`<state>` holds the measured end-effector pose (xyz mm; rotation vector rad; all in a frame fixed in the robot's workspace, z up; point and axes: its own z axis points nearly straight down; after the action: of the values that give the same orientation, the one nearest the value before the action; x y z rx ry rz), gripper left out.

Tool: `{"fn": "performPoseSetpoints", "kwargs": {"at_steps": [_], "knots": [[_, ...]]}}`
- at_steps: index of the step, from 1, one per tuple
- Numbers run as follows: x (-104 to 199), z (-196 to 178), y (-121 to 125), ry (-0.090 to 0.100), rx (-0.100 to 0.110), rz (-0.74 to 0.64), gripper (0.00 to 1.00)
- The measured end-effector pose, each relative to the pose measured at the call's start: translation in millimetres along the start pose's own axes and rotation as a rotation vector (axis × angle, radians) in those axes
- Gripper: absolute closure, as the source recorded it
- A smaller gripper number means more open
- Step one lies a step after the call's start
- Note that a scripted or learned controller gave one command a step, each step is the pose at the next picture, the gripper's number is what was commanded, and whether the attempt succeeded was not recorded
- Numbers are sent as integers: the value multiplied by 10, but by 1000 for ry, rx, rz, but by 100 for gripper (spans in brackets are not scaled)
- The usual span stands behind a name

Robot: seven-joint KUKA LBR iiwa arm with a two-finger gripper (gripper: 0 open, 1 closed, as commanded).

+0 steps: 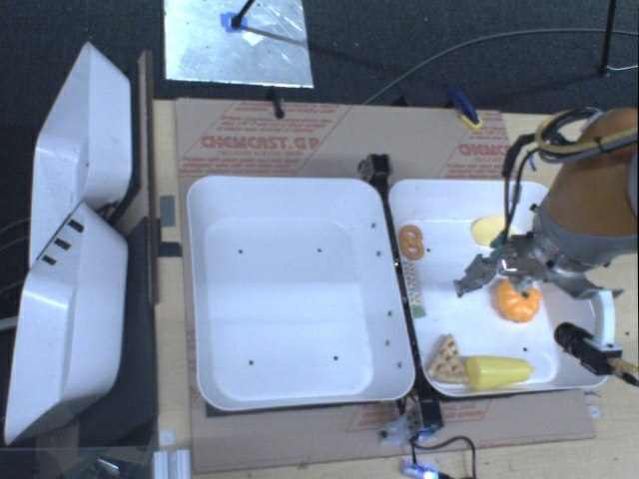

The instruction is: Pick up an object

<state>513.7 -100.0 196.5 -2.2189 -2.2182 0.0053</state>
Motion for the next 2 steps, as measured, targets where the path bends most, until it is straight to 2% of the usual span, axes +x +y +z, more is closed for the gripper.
{"fn": "performPoseSetpoints", "kwargs": {"at_steps": [1, 2], "knots": [[0, -27, 14, -1, -6, -1, 0], [57, 562, -32, 0, -2, -1, 0]]}}
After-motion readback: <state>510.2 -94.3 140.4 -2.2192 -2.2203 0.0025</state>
